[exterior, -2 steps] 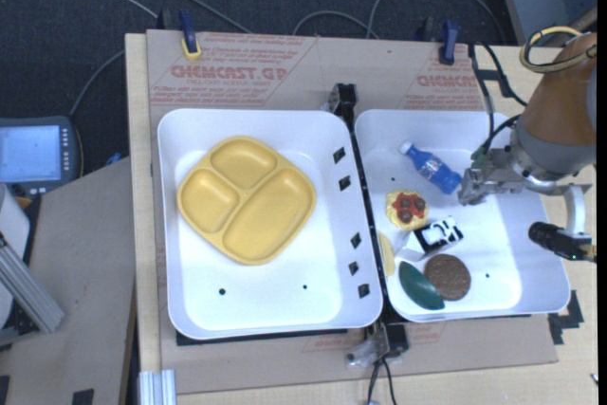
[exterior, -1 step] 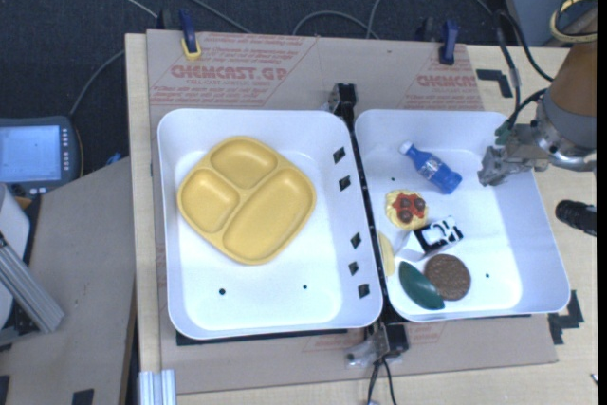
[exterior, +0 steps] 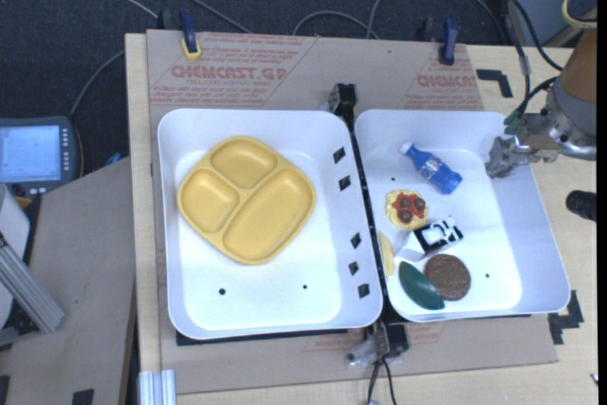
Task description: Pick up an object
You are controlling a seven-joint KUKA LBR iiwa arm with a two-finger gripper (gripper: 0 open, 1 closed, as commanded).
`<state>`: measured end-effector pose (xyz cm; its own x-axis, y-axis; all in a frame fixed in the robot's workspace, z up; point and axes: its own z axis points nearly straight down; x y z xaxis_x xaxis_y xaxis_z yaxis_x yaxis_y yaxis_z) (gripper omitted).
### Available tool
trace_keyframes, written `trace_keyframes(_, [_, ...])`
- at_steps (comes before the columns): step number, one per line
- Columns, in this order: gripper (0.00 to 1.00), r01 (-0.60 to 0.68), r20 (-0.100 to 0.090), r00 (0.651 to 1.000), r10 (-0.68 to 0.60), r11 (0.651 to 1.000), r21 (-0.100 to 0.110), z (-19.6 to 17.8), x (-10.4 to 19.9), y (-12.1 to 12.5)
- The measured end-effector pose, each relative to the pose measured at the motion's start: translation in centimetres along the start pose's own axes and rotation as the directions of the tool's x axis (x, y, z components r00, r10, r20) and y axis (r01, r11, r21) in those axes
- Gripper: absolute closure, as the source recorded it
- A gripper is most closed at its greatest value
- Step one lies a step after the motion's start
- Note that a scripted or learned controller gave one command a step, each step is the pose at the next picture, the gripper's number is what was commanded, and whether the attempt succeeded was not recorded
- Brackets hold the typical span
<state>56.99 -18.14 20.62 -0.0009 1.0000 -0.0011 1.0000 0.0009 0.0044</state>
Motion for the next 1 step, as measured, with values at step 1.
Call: trace_keyframes(1, [1.00,0.007,-0.004,1.000,-0.007,1.000,0.003,-0.65,6.34,0.86])
